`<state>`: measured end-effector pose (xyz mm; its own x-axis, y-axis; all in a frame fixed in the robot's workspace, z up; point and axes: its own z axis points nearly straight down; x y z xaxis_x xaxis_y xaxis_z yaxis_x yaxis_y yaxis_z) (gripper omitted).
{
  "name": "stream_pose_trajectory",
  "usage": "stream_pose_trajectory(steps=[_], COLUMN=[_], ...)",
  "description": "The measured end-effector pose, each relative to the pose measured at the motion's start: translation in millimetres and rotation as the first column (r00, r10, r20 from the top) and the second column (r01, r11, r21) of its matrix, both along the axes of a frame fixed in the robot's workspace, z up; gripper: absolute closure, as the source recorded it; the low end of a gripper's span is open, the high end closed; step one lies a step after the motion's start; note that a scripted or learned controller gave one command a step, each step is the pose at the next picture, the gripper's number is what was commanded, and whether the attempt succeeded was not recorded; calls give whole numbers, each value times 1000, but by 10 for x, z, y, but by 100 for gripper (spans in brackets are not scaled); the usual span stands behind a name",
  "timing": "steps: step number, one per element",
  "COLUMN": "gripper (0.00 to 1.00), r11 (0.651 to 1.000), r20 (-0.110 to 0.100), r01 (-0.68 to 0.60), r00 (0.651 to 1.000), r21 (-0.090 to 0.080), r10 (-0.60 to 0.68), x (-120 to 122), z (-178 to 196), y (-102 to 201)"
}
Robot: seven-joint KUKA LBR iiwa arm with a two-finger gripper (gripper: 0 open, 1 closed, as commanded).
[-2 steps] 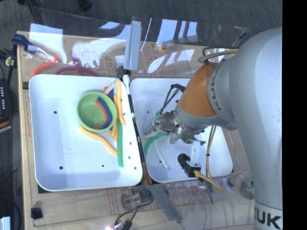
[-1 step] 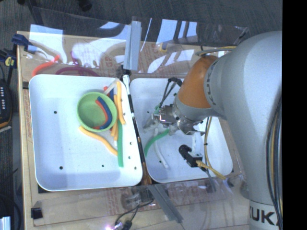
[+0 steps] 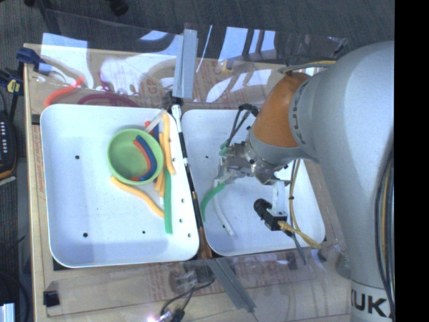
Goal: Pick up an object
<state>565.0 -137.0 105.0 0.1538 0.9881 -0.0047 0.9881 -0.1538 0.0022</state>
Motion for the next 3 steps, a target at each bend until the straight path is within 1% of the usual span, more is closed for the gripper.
stream_pose_trajectory(steps=[1,2,3], gripper=[0,0,0], r11=[1000,982,999], r20=[-2,-5,-4], r01=[-1,-190,-49], r00=[1000,982,999], r21=[0,8,6], r10=[1,190,49], x=[-4,-310,498], z=[-6,-136,-133], y=[4,-27,54])
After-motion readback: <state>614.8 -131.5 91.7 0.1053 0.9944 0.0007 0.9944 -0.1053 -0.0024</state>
